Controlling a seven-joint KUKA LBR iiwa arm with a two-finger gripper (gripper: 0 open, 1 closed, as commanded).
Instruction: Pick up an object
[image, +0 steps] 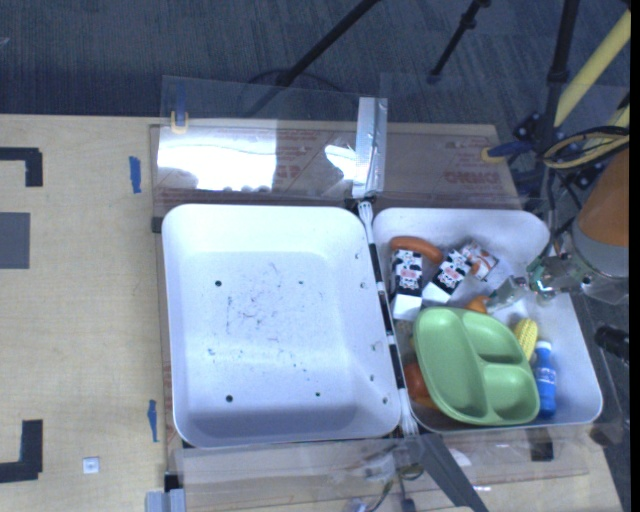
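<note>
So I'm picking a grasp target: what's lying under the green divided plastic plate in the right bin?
An orange object pokes out from beneath the green divided plastic plate's left edge. A white block lies by its upper left corner. Anything else beneath it is covered.

A green divided plate (476, 365) with three compartments is seen lying flat in the right bin (585, 400), toward its near edge. Between the plate and the bin's right edge, a yellow corn cob (526, 336) and a blue bottle (545, 375) are laid. An orange sausage-like piece (415, 246) and two black-and-white cow-patterned cartons (407, 271) (452, 272) are gathered near the far edge.
</note>
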